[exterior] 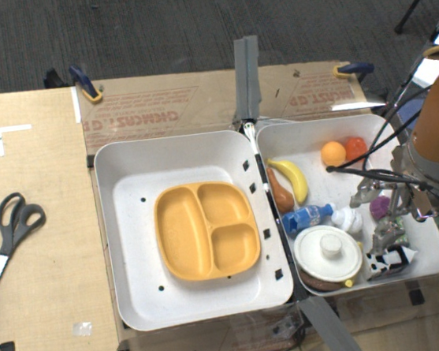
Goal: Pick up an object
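Hovering over the right bin [431, 265], the gripper [385, 218] hangs at that bin's right side, just above a purple object [380, 207] and a black-and-white patterned object [390, 259]; we judge one of these the likeliest thing to be picked. We cannot tell what the gripper's state is, nor whether it grasps anything, because cables and linkage clutter it. The purple object lies directly beneath the tool; the patterned one lies toward the near wall. Leftward we see a white lidded pot [329, 251], a blue-labelled bottle [306, 218], a banana [290, 178] and two orange balls [333, 153]. Room is tight: items crowd together. The left bin [125, 246] bears a yellow divided tray [207, 229]; scissors [11, 228] lie well apart on the bench [46, 311].
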Tool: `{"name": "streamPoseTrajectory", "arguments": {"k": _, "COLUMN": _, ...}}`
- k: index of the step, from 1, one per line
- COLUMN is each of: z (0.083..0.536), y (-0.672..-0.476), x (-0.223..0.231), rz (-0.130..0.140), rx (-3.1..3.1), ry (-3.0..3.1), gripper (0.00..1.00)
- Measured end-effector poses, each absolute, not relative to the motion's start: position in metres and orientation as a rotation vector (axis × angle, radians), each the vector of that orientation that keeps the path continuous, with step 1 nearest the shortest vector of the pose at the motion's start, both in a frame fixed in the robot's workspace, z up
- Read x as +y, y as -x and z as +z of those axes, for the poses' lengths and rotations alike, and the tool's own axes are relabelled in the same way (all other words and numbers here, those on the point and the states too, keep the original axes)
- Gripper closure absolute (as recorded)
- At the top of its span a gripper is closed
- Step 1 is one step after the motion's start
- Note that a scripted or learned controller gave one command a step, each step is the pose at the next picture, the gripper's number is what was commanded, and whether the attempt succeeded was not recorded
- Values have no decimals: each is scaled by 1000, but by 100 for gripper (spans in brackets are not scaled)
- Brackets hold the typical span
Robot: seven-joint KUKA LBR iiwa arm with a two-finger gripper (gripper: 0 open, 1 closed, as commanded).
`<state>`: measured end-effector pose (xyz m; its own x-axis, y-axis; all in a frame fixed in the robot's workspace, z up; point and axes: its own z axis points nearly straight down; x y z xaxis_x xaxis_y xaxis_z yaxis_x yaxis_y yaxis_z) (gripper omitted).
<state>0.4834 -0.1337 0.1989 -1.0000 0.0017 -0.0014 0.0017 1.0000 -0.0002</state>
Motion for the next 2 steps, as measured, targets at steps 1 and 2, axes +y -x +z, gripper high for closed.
{"name": "streamPoseTrajectory", "arguments": {"k": 1, "z": 105, "y": -508, "x": -104, "rz": -5, "rx": 3131, "ry": 90, "gripper": 0}}
{"name": "streamPoseTrajectory", "arguments": {"k": 2, "z": 99, "y": -608, "x": -104, "rz": -10, "rx": 3124, "ry": -135, "gripper": 0}}
